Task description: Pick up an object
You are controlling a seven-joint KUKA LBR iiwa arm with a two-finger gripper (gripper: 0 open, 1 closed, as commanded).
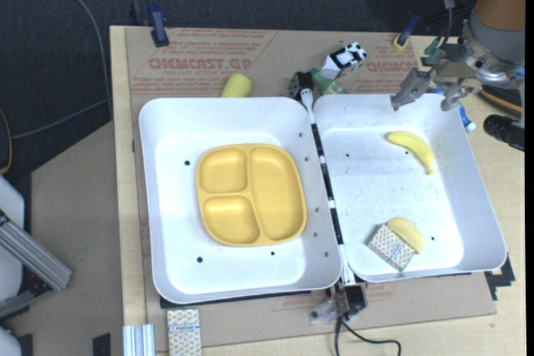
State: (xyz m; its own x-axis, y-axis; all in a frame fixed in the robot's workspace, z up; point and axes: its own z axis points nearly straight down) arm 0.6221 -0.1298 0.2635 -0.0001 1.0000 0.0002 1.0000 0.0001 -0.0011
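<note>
The arm (501,17) wears an orange band above a grey, ringed metal wrist; its gripper (431,92) has two grey fingers; dark cables run alongside the upper housing.

red print "CHEMCAST GP" on the cardboard sheet (200,54) behind the bins, smaller print there unreadable

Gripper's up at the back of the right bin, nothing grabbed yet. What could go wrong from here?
1. The gripper hangs open over the right bin's back rim; a straight descent might hit the rim.
2. The banana is curved and lies at a slant, so the fingers may slip off it.
3. The patterned block touches a yellow piece; a grasp there may catch both or push one aside.
</note>
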